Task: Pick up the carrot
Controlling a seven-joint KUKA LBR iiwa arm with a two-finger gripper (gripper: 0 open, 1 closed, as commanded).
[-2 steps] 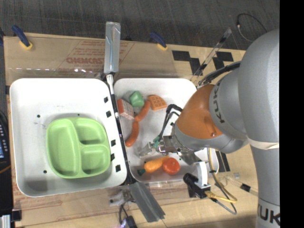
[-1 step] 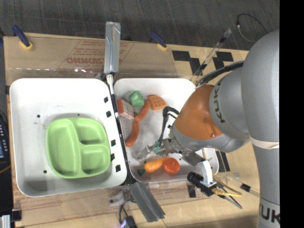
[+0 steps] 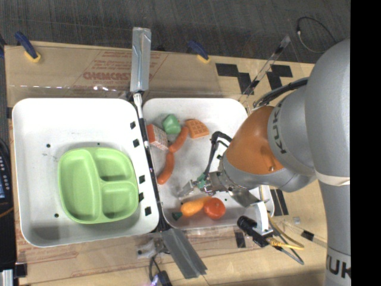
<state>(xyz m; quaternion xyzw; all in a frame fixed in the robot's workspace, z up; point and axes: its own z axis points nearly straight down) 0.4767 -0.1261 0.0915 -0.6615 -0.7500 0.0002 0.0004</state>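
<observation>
Dark grey carpet floor (image 3: 89,8) runs along the top. Counter (image 3: 71,64) is covered in brown cardboard with red print, held by blue clamps (image 3: 27,46) at its far edge. Black-and-white checker marks (image 3: 250,73) sit at the right. Lighting is even and diffuse.

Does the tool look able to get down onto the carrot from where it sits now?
Probably yes. The tool hovers just above the orange carrot in the right white bin, nothing between them. A red round toy touches the carrot's right end and may crowd one side.
</observation>
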